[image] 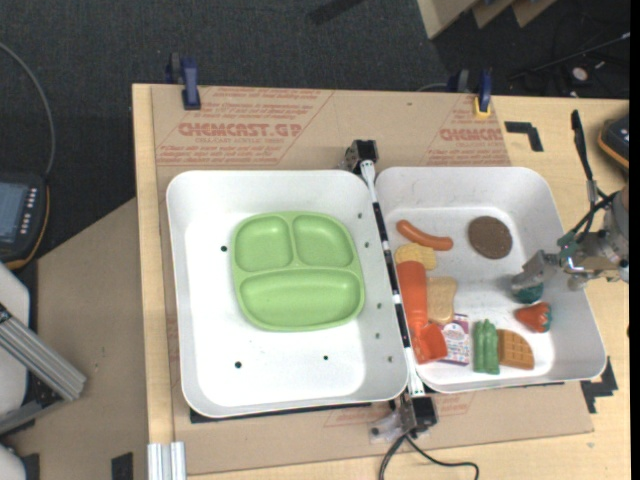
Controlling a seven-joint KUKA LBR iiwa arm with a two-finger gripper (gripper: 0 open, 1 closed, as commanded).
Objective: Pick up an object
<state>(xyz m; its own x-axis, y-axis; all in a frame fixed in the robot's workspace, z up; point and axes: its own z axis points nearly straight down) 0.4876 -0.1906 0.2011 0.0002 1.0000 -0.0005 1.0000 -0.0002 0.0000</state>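
Down on the bench (150, 268) sit two white bins side by side; the left bin (200, 348) carries a green divided plate (297, 271), and the right bin (560, 338) carries the toy food. Along that bin's left side lie a sausage (424, 235), an orange carrot-like piece (413, 290), a tan slice (441, 299) and a small pink-labelled carton (456, 340); near its front edge lie a green vegetable (485, 346) and a waffle (515, 349); a brown round patty (490, 236) lies toward the back; a red piece (534, 316) lies toward the right. Reaching in from the right, the claw (540, 273) hangs low over a dark green object (528, 290) just beside the red piece; whether it is open or closed, I cannot tell.
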